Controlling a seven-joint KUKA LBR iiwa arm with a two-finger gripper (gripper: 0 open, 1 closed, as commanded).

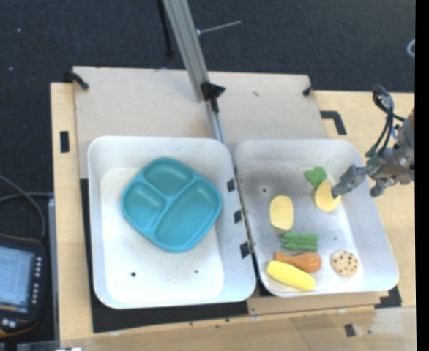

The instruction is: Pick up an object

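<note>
Blue tray (172, 204) in left bin (105, 284); toy foods in right bin (379, 258); tool (362, 182) spread wide, empty.

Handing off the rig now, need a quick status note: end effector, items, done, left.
End effector: at the right bin's far right side, low over the yellow slice; nothing seen held.
Right bin items: green piece, yellow slice, pale yellow block, green beans, carrot, corn, cookie.
Left bin: blue plate.
Done: approach only.
Left: grasp and lift one item.
</note>
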